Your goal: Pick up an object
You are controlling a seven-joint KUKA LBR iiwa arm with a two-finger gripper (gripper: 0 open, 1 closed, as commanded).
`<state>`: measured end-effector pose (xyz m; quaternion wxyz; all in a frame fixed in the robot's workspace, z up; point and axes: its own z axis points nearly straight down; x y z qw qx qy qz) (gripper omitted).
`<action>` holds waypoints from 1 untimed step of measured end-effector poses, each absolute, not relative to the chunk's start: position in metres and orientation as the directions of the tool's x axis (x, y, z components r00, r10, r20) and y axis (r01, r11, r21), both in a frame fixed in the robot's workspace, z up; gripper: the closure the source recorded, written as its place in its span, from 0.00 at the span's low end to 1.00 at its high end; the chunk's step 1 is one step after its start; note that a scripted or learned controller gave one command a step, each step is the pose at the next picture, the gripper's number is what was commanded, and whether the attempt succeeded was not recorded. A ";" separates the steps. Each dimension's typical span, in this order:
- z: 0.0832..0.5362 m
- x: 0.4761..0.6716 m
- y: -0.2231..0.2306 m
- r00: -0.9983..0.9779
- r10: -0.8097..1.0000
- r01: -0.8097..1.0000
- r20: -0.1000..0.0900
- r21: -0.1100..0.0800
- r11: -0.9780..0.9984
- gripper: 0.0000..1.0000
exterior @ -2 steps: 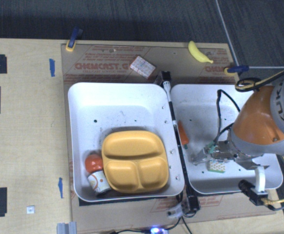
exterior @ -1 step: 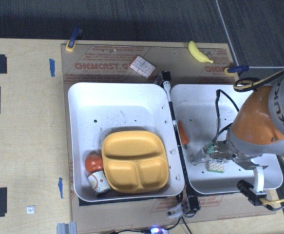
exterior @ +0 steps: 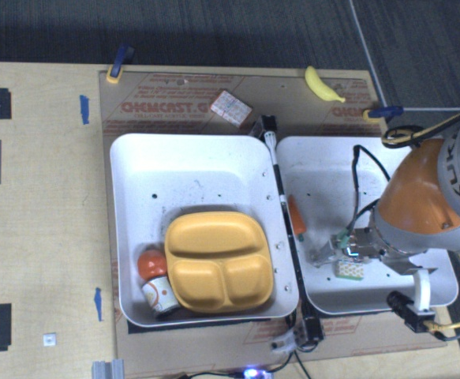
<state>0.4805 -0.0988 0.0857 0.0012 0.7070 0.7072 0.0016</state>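
My gripper [exterior: 334, 251] is low in the right bin [exterior: 324, 164], near the middle of its floor. A small white pad with green specks [exterior: 349, 270] lies just below and to the right of it, partly under the wrist. I cannot tell whether the gripper touches the pad. An orange carrot-shaped piece [exterior: 295, 216] rests against this bin's left wall, a short way left of the gripper. In the left bin [exterior: 135, 164] a yellow divided tray [exterior: 216, 257] lies flat, with a red ball [exterior: 151, 264] and a white and orange toy [exterior: 159, 293] at its left side.
The arm's orange band and grey body [exterior: 423, 204] cover the right bin's right half. On the cardboard behind the bins lie a yellow banana [exterior: 323, 85] and a small patterned box [exterior: 230, 107]. Cables run along the bins' front edge.
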 end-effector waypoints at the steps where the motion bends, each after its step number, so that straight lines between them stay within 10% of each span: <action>1: 0.086 0.481 -0.095 0.001 1.000 1.000 0.000 0.004 -0.001 0.00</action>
